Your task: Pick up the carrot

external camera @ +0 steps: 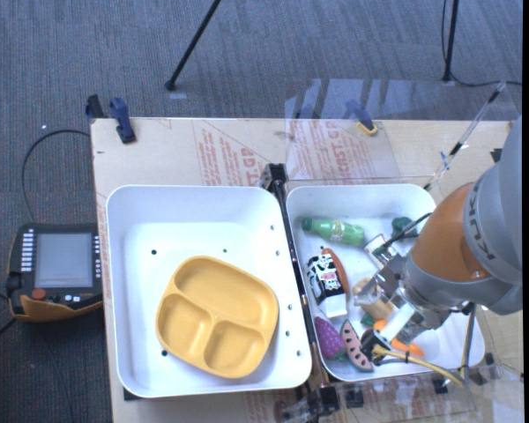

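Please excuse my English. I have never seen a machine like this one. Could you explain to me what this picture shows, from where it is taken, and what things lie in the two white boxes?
There is one picture, taken by a fixed camera above a bench, looking down at a slant. The grey and orange shape on the right is a robot arm. Its gripper, a two-finger hand, is low in the right bin, close to something orange that may be the carrot it should pick up. I cannot tell whether it holds anything. That bin also has a green bottle, a small black and white toy, a purple item and a watermelon slice. The left bin holds a yellow divided plate. A handheld control unit lies on the floor at the left.
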You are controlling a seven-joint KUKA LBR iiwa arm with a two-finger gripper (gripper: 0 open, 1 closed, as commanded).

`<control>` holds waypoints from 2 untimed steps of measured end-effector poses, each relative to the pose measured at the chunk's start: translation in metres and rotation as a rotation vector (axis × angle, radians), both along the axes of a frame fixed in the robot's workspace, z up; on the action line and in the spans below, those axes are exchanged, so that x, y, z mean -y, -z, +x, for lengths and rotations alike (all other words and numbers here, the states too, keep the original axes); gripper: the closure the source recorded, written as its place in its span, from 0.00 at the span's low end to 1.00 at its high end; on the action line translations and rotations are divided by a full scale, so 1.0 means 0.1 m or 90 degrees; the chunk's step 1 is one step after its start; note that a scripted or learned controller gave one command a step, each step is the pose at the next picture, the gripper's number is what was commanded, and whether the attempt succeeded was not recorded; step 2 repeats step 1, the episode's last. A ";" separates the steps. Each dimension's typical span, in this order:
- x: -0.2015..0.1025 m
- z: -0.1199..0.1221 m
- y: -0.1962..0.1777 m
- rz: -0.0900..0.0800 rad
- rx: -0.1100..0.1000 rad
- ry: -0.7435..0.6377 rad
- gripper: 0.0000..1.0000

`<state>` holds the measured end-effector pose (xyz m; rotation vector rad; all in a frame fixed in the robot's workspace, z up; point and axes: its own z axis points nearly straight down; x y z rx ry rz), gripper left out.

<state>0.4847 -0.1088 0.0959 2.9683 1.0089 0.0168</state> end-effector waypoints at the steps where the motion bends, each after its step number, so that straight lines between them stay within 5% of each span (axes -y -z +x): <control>1: 0.02 0.00 -0.09 0.001 -0.001 0.004 1.00; 2: 0.02 0.00 -0.09 0.001 -0.001 0.004 1.00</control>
